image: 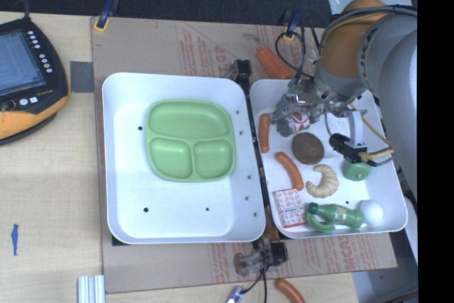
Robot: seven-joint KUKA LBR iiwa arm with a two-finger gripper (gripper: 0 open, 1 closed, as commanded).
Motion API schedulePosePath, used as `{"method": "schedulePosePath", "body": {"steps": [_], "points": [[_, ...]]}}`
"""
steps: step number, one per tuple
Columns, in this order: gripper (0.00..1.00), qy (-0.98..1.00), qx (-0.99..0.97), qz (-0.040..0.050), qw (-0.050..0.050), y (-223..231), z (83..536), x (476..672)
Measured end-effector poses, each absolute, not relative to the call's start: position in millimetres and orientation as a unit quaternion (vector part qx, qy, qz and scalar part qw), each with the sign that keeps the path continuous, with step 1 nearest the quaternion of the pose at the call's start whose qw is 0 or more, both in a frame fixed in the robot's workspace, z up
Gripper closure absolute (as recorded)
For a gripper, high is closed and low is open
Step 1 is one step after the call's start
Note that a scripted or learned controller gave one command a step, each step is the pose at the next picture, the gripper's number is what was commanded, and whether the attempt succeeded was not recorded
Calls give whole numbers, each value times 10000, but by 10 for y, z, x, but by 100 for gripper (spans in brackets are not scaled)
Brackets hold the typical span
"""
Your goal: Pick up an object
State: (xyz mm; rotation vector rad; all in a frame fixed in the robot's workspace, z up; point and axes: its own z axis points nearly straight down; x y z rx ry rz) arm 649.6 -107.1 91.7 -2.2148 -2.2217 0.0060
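Cookie (308,148) free in right bin (386,220) | gripper (298,113) above its far end

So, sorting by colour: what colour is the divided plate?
Light green plate, in the camera view.

One camera looks down from high above the bench, tilted a little, so the far edge with the dark floor sits at the top. It is far enough back to take in both shallow white plastic bins: the left bin (120,152) and the right bin (386,206), side by side. The big grey robot arm with an orange band (376,46) comes in from the right side, close to the lens and large.
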Motion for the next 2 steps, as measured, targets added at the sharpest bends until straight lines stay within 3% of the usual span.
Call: {"method": "schedulePosePath", "body": {"steps": [1,2], "points": [[100,-7093,-7049,12,15,-1072,1036,6509],[100,-7093,-7049,13,12,-398,1924,5764]]}}
